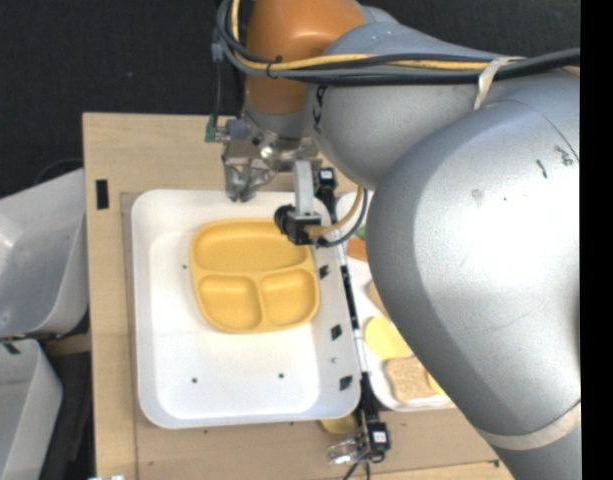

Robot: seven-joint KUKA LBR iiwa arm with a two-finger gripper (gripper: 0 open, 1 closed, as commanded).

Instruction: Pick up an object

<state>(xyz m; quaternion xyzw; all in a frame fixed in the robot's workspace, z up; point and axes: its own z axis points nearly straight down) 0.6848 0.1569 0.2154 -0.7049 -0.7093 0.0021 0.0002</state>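
Looming over the right half of the view, the grey arm [486, 248] is closest to the camera, its bulky links hiding most of the right bin [386, 393]. Well below and to the right of the gripper, a pale yellow piece [383, 338] and a tan, rough-textured block [408, 376] peek out from under the arm in that bin, with a small yellow thing [336, 425] just past the bin's lower rim. I cannot tell what these are.

Next comes the left bin [166, 368], a shallow white tray on the wooden table [111, 268]. Inside it lies a yellow divided plate [254, 273], flat, with one long compartment at the top and two smaller ones beneath. It sits directly below the gripper and slightly to its right, near but not touching it.

Farther back, the gripper [244, 190] hangs at the upper rim of the left bin, over the edge where the white wall meets the table. Its fingers are dark and blurred against the metal wrist, so I cannot tell whether they are spread or closed; nothing shows between them. Above it rises the orange band [291, 28], wrapped by yellow and black cables [386, 65] that run off to the right.
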